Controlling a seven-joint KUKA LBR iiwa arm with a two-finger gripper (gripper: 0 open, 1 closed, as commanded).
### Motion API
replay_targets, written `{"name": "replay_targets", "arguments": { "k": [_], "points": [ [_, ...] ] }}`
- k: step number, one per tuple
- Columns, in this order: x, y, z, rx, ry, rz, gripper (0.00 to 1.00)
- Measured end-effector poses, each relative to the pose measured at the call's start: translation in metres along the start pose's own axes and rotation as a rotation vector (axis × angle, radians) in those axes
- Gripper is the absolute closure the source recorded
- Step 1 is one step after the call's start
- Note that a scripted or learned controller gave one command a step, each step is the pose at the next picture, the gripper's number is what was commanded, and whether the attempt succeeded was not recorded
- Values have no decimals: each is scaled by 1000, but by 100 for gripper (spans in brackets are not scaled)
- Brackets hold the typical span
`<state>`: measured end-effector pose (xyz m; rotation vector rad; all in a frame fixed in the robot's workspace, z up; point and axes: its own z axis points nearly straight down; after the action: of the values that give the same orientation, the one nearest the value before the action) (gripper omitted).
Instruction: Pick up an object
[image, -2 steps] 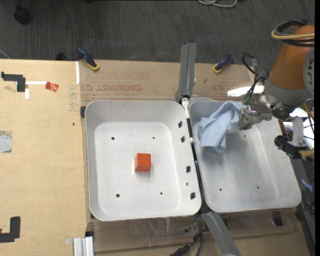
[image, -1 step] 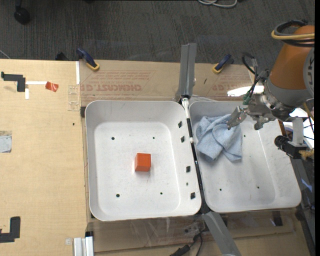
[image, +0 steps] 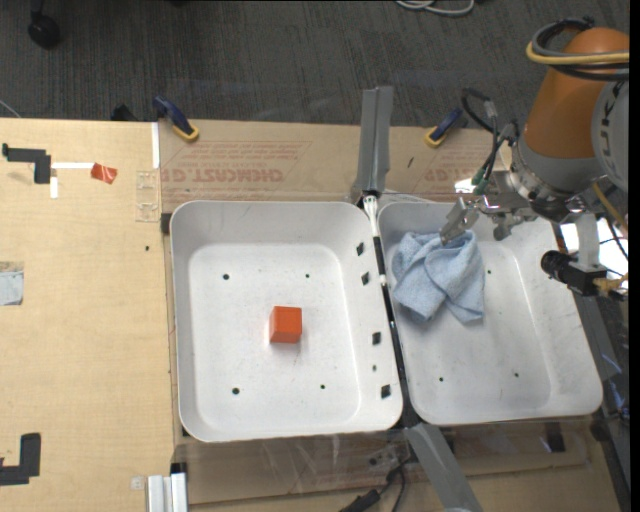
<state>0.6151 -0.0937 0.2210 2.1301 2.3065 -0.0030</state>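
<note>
Two shallow white plastic bins sit side by side on a bench covered in brown cardboard. The left bin (image: 200, 300) holds a small orange-red cube (image: 286, 324), which rests flat on the floor a little below the middle, well apart from every wall. The right bin (image: 540, 390) holds a crumpled pale blue cloth (image: 438, 275), bunched in its upper left part, close to the wall it shares with the left bin. A grey metal divider post (image: 375, 135) stands upright behind the seam between the bins.

The grey arm with its orange band (image: 575, 95) reaches in from the right, over the upper part of the right bin. Its two-finger gripper (image: 462, 222) hangs at the top edge of the cloth, with the fingertips right at the upper folds. Whether the jaws are apart or together, or closed on any fabric, cannot be told from this angle, as the metal parts blur against the white wall and the cloth.

Two blue and yellow clamps (image: 175, 117) pin the cardboard at the back edge of the bench. To the left lies a light wooden board (image: 70, 330) with a small red tag (image: 103, 173) and a few black brackets (image: 28, 160) on it
</note>
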Motion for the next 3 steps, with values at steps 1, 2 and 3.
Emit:
{"name": "replay_targets", "arguments": {
  "k": [1,2,3],
  "points": [
    [-2,0,127,-5,1,21,0],
    [-3,0,117,-5,0,22,100],
    [13,33,30,2,1,214,100]
  ]
}}
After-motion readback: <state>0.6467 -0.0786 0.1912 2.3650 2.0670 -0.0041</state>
